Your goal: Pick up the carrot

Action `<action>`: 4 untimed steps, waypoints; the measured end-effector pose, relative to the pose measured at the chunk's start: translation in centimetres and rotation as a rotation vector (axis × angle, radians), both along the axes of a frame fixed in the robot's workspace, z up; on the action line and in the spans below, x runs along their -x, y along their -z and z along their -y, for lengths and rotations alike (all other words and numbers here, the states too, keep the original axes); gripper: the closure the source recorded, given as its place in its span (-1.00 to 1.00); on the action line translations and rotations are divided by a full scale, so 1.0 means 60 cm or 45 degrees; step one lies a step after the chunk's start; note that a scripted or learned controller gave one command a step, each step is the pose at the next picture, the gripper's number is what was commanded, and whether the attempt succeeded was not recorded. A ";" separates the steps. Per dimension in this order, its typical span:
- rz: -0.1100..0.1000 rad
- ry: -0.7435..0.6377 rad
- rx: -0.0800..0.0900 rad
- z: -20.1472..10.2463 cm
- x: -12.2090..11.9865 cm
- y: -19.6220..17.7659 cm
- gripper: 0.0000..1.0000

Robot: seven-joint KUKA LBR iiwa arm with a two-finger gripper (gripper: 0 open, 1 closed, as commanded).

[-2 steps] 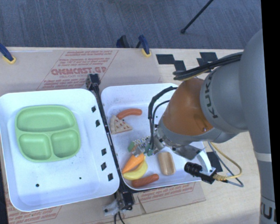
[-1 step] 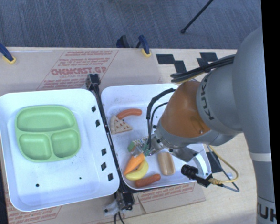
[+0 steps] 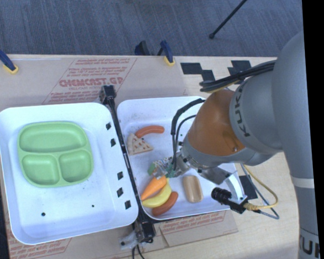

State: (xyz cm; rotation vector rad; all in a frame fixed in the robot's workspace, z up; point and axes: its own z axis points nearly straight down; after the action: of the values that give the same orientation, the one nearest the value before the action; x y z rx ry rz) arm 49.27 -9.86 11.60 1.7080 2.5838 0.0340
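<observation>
carrot [image 3: 155, 186]: lower middle of right bin [image 3: 149, 107], touching banana [image 3: 159, 197]
gripper [image 3: 173, 167]: just above-right of carrot, at its greens
grip: cannot tell
tray [image 3: 54, 152]: left bin [image 3: 10, 181]

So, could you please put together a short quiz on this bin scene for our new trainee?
1. True or false: the carrot lies in the bin that holds the green divided plate.
2. Which item touches the carrot? A) the banana B) the cracker wedge C) the upper sausage
3. Fill in: the arm's orange band hangs over the ____ bin as seen in the camera view.

Key: 1 false, since the carrot lies in the right bin and the plate in the left bin. 2 A. 3 right.
</observation>
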 end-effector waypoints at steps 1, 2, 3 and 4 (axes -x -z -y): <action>-0.001 -0.005 0.000 0.000 -0.001 -0.017 1.00; -0.027 0.033 0.002 0.006 0.006 0.011 1.00; -0.024 0.028 0.002 0.006 0.004 -0.007 1.00; -0.028 0.562 -0.026 0.005 -0.010 0.025 1.00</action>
State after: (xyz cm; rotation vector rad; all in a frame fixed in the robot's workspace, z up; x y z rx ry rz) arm 49.86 -10.15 10.13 2.2511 2.1646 0.0261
